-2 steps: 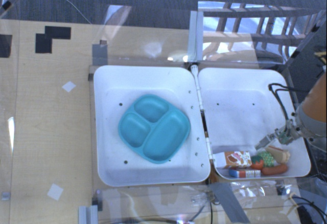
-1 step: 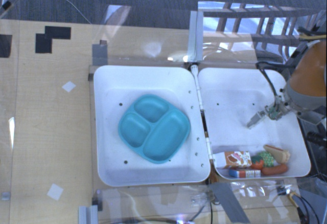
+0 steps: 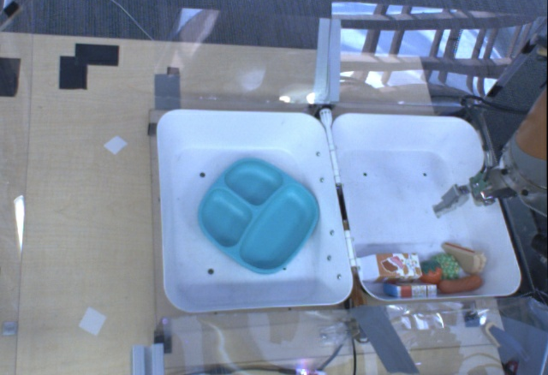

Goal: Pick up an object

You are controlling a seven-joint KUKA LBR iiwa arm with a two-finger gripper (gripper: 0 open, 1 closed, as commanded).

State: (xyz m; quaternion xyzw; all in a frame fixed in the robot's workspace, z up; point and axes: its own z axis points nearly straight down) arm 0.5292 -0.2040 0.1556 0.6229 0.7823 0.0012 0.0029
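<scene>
So far nothing is lifted: the pincer (image 3: 451, 200) hangs over the right bin (image 3: 402, 142) with its fingers spread and nothing between them. Below it, well apart, toy food (image 3: 432, 270) crowds the bin's near edge, still to be grasped.

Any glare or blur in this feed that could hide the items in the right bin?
Camera view: glare streaks lie along the clear panels above and below the bins; the right bin itself is evenly lit. The toy pile in its near corner looks soft, small items hard to separate. The gripper is slightly blurred.
</scene>
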